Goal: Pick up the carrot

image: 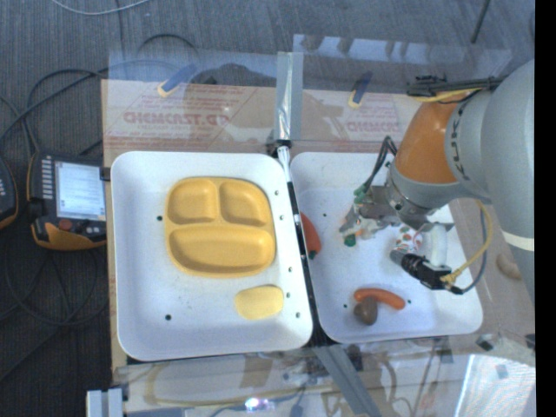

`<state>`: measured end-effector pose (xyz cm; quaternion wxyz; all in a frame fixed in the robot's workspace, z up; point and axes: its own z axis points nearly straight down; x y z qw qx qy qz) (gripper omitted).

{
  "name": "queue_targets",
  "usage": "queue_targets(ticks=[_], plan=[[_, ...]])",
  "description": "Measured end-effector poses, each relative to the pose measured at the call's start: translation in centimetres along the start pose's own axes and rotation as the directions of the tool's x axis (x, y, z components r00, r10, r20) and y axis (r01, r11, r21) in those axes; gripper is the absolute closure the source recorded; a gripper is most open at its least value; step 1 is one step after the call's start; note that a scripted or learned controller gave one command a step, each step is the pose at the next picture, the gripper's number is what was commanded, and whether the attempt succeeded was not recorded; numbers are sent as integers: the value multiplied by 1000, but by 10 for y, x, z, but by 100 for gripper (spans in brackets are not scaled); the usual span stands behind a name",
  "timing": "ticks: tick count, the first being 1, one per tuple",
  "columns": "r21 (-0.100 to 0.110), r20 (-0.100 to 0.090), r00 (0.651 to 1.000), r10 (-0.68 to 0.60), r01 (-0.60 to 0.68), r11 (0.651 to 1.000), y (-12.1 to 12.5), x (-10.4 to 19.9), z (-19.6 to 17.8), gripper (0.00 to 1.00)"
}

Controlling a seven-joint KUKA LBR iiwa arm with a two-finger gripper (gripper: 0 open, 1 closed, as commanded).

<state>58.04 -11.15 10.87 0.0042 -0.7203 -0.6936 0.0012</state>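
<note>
Two shallow white plastic bins side by side, centre of frame. Left bin [139, 320] holds a yellow moulded tray with three compartments [221, 224] and, just below it, a small pale yellow rounded block [260, 301].

Right bin [452, 320]: orange carrot [380, 298] lies flat near the lower middle of the bin floor, roughly horizontal. A small brown rounded object [366, 312] touches its lower left end. A second orange-red elongated piece [311, 234] lies against the bin's left wall, running near vertical.

Grey arm with orange band [432, 146] enters from the right of the frame. Gripper [369, 220] is over the upper middle of the right bin, well apart from the carrot, up and slightly left of it. Cannot tell its state; the tip is a blurred cluster with a small green item [350, 240] just at it, and contact is not clear.

Behind the bins, brown cardboard sheet [174, 120] with red mirrored lettering, not readable. Orange-and-black handheld pendant with a lit screen [68, 200] at left edge, screen text too small to read.
</note>
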Motion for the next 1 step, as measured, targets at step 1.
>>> queue_targets(ticks=[1], plan=[[-5,6,999,-32,32,999,27,41,-93,100]])
